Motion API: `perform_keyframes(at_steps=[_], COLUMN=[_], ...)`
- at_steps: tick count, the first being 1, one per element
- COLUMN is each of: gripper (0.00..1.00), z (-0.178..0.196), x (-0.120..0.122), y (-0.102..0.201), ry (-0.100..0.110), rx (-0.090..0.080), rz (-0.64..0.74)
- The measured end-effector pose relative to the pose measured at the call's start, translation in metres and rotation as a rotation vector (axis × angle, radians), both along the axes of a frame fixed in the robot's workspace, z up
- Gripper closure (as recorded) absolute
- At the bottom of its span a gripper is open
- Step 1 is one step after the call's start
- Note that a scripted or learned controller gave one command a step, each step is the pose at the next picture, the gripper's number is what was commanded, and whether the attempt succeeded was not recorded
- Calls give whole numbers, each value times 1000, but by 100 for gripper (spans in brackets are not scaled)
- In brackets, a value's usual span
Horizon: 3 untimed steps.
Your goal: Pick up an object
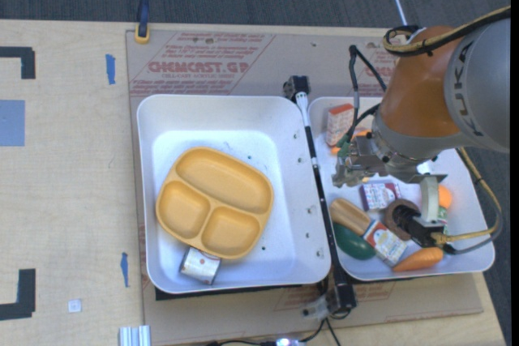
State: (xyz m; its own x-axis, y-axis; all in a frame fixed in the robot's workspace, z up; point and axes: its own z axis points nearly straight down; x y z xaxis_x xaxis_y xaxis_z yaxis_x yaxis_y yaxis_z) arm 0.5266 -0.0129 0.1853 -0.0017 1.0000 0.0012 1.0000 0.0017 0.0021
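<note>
The right bin point(485, 258) holds several small items: a white and orange carton point(339, 122) at the back, a tan roll point(349, 215), a green piece point(355, 244), an orange carrot point(420, 259), a printed packet point(378, 193) and a brown ring point(401, 215). My gripper point(353, 166) hangs over the left part of this bin, just in front of the carton and behind the tan roll. Nothing is visibly held in it. The grey and orange arm covers the bin's back right.
The left bin point(150, 119) holds a yellow divided plate point(215, 202) and a small silver box point(199, 265) at its front edge. A black clamp point(297, 85) sits between the bins at the back. Cables trail along the right bin's front.
</note>
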Motion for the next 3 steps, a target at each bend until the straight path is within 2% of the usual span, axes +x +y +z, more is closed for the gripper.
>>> perform_keyframes(at_steps=[1, 3], gripper=[0, 0], z=[0, 0], x=[0, 0], y=[-1, -1], ry=[0, 1], rx=[-1, -1], rz=[-1, -1])
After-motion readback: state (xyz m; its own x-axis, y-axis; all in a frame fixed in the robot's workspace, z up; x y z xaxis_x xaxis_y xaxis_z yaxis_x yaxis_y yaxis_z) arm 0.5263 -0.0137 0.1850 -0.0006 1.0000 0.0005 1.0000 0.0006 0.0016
